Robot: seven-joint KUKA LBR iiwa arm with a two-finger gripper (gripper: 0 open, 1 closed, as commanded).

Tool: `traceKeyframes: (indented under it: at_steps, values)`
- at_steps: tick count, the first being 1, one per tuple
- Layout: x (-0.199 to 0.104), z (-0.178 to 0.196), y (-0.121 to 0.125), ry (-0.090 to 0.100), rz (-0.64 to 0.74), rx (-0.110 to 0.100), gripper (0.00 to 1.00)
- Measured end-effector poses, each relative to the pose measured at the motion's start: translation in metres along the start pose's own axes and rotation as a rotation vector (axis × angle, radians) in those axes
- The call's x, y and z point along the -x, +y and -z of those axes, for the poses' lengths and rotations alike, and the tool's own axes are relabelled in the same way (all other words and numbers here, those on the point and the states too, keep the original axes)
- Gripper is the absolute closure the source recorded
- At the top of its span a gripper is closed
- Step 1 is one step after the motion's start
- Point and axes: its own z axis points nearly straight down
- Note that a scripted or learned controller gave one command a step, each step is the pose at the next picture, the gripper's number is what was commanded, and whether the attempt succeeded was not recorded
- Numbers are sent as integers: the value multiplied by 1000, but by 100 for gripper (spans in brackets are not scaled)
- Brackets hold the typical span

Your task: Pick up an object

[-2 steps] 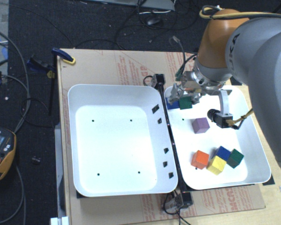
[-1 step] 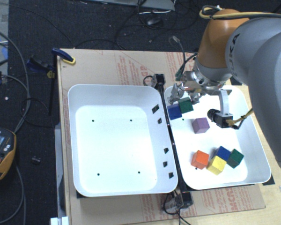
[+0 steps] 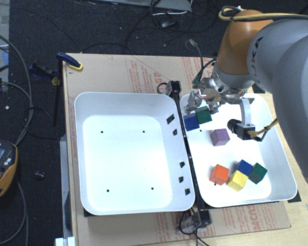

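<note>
Two cubes, green cube and blue cube, are sitting under the claw in the right bin; grip unreadable, so it's needing one-cube centring.

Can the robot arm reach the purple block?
Probably yes. The purple block sits alone in the right bin, with nothing on top, and the gripper hovers close by, over the blue block and green block.
</note>
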Motion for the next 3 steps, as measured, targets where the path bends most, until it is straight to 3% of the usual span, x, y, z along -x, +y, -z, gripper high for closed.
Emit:
traceKeyframes:
  at_steps: [1, 2, 3]
  values:
    - [-6, -3, -1, 6, 6, -6, 100]
    - [-8, -1, 0, 7, 10, -3, 0]
    - [94, -68, -45, 6, 12, 3, 0]
